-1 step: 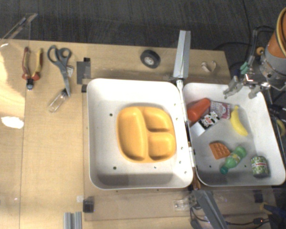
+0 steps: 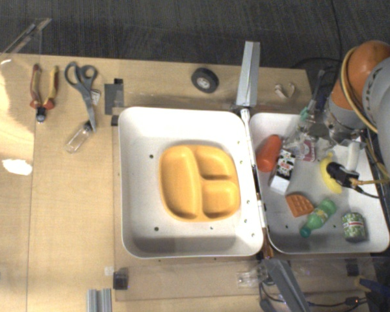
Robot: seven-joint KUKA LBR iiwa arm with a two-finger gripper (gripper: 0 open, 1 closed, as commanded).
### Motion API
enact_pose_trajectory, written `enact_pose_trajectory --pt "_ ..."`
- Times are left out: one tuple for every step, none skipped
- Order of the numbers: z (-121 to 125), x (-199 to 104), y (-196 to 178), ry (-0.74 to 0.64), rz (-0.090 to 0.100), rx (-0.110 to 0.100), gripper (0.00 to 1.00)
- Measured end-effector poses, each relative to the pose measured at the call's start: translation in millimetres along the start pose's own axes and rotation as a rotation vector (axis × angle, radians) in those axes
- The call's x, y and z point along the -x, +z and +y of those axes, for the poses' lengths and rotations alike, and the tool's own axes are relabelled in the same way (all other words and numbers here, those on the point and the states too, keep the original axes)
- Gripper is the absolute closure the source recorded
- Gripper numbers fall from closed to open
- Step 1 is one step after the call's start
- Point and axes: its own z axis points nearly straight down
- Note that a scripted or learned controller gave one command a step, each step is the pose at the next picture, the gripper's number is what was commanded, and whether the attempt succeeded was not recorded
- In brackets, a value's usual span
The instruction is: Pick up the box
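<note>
Box in right bin, by its left wall, just beside red object; long axis roughly up-down, slightly tilted. Hand up-right of it, near, low in bin. Grip state: cannot tell.

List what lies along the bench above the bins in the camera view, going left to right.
Red-handled pliers → grey-handled scissors → small black block → black roll of tape → upright grey metal bar.
</note>
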Motion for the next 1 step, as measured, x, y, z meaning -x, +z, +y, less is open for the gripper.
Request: enact_pose_trajectory --pt "2.2 -1.9 -13.2 -0.007 -0.001 0.006 1.00"
